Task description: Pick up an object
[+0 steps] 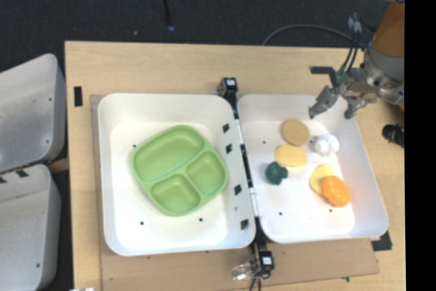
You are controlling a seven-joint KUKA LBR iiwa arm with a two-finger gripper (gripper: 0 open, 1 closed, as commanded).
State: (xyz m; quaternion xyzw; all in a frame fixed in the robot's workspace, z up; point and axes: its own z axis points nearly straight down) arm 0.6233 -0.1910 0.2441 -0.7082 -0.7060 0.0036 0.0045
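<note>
Objects sit clustered in the right bin [368, 211]: a tan disc [296, 132], a pale yellow piece [291, 157], a dark green lump [276, 173], a small white thing [325, 144] and an orange item [334, 191] touching a yellow one [320, 176]. I see my gripper [335, 105] hanging open and holding nothing over that bin's far edge, its two fingers spread, so I judge this as the approach step with nothing picked. Next I would pick one target, probably the tan disc nearest the fingers, centre over it and descend before closing; the left bin [109, 146] with its green tray [180, 169] needs no attention.
</note>
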